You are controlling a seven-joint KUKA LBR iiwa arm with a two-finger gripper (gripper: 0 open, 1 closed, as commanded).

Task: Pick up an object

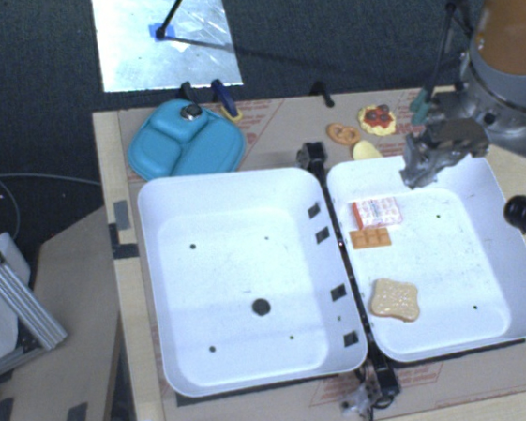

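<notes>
The right bin [500, 300] holds a red-and-white packet [377, 211], an orange waffle-like block [371, 238] just below it, and a tan toast slice [394, 300] near the bin's front left. My gripper [417, 175] hangs over the bin's far edge, up and to the right of the packet, apart from it. I see nothing between its fingers, and their state is unclear.
The left bin [194, 354] has a small dark disc [261, 307] on its floor. Behind the bins lie a blue divided tray [185, 142], a pretzel-like piece [342, 133], a small pizza toy [377, 119] and a yellow piece [366, 151].
</notes>
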